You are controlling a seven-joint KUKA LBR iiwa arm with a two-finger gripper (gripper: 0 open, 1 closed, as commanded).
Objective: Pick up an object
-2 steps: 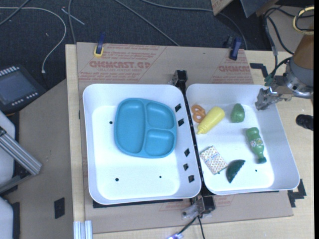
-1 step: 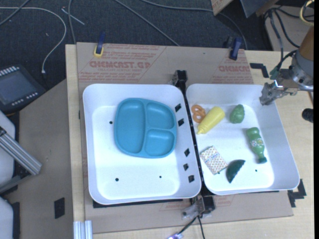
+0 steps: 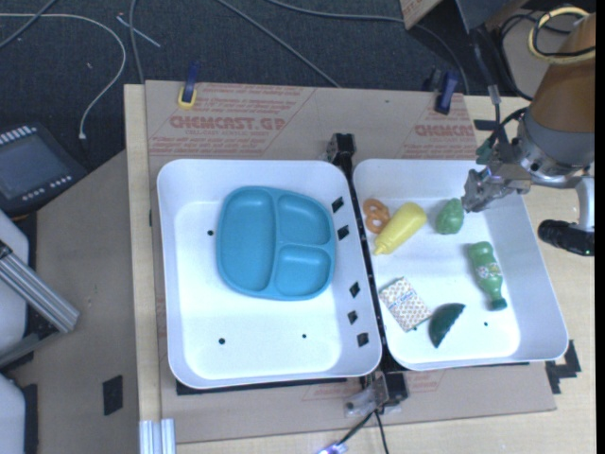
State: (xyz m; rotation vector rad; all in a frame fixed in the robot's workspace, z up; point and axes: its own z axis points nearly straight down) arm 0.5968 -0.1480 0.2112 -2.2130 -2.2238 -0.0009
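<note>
Camera view gives me the whole bench: the left bin (image 3: 180, 282) fills the middle of the frame and carries a blue divided plate (image 3: 276, 242). I'm leaving that side alone.

The right bin (image 3: 534, 282) sits on the right half, and that's where the pickable things are. Going down in size: a green bottle (image 3: 487, 274) lies toward the right wall, a yellow piece (image 3: 399, 228) rests near the divider, a dark green wedge (image 3: 444, 322) sits at the lower middle, a patterned packet (image 3: 406, 303) lies just beside it, a small green ball-like object (image 3: 449, 218) is in the upper part, and an orange pretzel-shaped item (image 3: 375, 213) is at the upper left corner of that bin.

The arm comes in from the upper right, and the gripper (image 3: 482, 192) hangs above the bin, just up and right of the green ball. I cannot tell how it's set at this size, and I see nothing held.

I judge this as the approach step, nothing picked yet. Next I'd want it centred over that ball, then a straight descent and a close.
</note>
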